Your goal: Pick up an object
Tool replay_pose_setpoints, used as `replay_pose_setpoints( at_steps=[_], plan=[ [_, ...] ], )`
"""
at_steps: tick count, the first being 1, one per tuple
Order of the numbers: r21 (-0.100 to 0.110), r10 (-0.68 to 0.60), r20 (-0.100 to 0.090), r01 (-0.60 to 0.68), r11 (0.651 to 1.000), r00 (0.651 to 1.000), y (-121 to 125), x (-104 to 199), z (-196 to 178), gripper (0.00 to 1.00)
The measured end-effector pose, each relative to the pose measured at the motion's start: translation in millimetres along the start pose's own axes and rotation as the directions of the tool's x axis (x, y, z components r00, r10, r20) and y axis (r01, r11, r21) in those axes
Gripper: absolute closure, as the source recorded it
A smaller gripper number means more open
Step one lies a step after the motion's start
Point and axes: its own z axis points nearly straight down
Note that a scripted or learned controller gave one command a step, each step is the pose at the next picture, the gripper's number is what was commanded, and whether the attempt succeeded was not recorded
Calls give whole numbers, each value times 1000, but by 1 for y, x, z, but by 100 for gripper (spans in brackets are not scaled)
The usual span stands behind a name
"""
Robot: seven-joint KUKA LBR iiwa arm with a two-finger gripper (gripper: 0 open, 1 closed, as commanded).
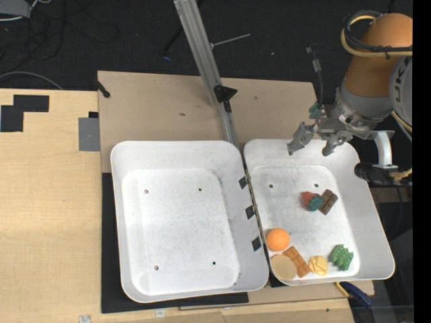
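My gripper (314, 145) hangs over the back edge of the right bin (377, 231), its two fingers spread open with nothing between them. Below it, in the bin's middle right, lie a red and teal piece (311, 200) and a brown block (328, 201) touching each other. Along the bin's front sit an orange ball (278, 239), a tan disc (283, 267), an orange-brown bar (296, 260), a small yellow piece (318, 266) and a green toy (341, 257). All objects rest on the bin floor, well apart from the gripper.
The left bin (176, 221) adjoins the right one, joined by black clips (250, 212). A slanted aluminium rail (204, 59) rises behind the bins. A wooden board (161, 106) lies under both. Cables and a black fitting (374, 172) sit at the right.
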Motion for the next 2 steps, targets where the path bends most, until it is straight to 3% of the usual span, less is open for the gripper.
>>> replay_pose_setpoints(
  at_steps=[2],
  plan=[
    [0,1,0,-1,1000,1000,-6,-19,106,0]
  ],
)
